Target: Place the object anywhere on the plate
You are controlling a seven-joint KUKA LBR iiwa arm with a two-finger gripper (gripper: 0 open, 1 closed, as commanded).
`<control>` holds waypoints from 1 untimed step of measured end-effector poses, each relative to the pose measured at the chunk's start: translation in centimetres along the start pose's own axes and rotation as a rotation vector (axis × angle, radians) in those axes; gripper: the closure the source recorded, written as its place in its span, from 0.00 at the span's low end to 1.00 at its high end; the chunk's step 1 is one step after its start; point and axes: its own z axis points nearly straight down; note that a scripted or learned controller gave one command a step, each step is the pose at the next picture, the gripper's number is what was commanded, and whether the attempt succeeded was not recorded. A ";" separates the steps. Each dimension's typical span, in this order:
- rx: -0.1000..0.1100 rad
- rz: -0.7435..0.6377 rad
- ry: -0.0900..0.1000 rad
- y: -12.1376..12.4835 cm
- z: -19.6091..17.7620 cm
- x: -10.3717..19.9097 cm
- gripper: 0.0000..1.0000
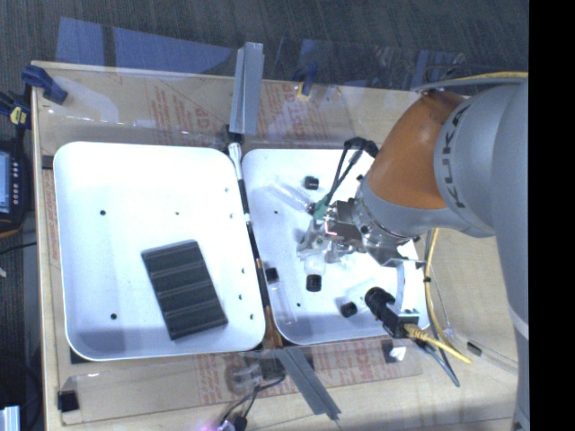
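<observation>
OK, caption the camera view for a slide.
Arm's gripper low in the right bin; dark ribbed plate in the left bin.

Both white bins are lit brightly and evenly from above, nearly washed out, with soft grey shadow gathered along their near walls. Glare is seen on clear panels behind. Fine detail is blurred throughout.
</observation>
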 end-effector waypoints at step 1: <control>0.000 -0.160 -0.001 -2.5 1.9 7.2 1.00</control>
